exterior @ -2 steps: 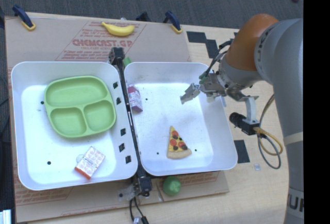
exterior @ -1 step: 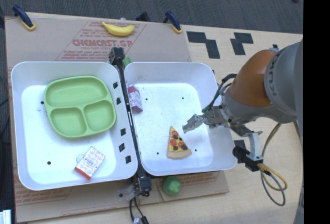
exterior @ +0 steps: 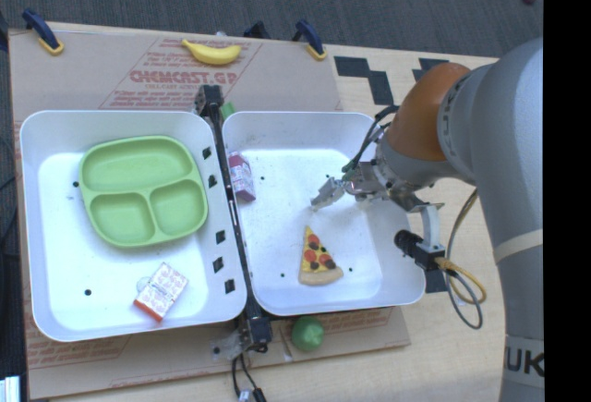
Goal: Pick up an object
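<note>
Camera view: gripper (exterior: 325, 196) sits low over the right bin (exterior: 277, 125), right of centre, arm coming in from the right; can't tell the pincer's state, nothing visibly between the tips. Toy pizza slice (exterior: 318, 258) lies just near-side of the tips, apart from them. Small maroon carton (exterior: 241, 177) against the bin's left wall. Left bin (exterior: 37, 206): green divided plate (exterior: 141, 188), red-white packet (exterior: 161, 289) near side. Banana (exterior: 211, 50) on cardboard far side, green ball (exterior: 308, 333) near edge

The arm (exterior: 503, 114) runs off the right edge, its base unseen. The green ball (exterior: 308, 333) sits partly behind the right bin's (exterior: 277, 303) rim — the small carton's (exterior: 240, 176) print is too blurred to read.
</note>
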Controlling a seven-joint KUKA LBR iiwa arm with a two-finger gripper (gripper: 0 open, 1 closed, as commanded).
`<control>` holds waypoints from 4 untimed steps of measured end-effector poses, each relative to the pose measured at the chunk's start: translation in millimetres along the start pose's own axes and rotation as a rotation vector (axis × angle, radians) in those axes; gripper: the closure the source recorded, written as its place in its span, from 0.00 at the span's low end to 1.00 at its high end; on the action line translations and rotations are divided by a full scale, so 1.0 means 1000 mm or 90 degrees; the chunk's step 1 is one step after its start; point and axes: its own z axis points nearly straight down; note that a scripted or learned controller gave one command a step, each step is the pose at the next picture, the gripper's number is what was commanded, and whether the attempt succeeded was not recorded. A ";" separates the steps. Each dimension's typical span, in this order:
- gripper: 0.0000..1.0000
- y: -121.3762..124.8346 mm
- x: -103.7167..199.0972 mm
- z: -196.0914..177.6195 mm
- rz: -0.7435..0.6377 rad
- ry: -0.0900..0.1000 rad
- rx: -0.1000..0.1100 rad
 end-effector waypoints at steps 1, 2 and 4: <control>0.00 0.072 -0.001 -0.001 0.002 0.001 -0.002; 0.00 0.023 -0.001 -0.042 0.003 0.001 -0.002; 1.00 0.087 0.000 -0.012 -0.001 0.001 -0.001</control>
